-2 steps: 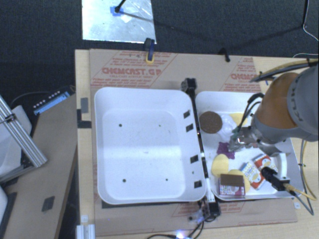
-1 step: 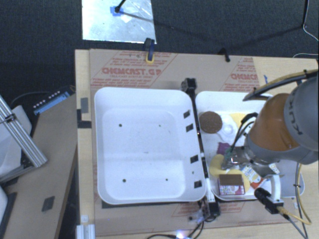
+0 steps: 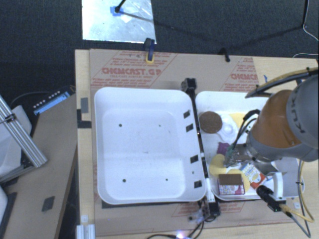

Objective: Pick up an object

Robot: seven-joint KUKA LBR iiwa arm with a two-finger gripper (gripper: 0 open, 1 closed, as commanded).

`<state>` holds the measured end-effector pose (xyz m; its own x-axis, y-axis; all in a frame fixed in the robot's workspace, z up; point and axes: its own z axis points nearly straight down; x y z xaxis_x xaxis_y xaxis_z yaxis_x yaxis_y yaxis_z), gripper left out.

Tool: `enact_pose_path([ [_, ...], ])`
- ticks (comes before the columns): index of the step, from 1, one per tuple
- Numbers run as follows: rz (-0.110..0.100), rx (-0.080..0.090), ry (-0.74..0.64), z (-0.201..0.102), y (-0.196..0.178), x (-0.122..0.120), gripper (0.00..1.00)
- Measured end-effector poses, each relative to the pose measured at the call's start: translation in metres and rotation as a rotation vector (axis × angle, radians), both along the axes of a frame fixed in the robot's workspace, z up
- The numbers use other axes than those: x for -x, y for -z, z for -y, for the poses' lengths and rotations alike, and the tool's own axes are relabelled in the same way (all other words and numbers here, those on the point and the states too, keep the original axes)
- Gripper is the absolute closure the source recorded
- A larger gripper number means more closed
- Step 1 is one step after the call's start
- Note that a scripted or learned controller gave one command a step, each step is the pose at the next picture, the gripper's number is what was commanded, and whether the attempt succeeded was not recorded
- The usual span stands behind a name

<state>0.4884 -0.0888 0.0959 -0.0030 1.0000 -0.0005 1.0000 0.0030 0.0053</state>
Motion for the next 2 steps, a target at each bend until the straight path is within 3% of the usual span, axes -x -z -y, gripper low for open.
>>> enact_pose_path([
  [1,0.012,0.001,-0.008,-0.034,-0.095,-0.091,1.0],
  [2,0.006,-0.003,-0.009,-0.093,-0.183,-0.102,1.0],
])
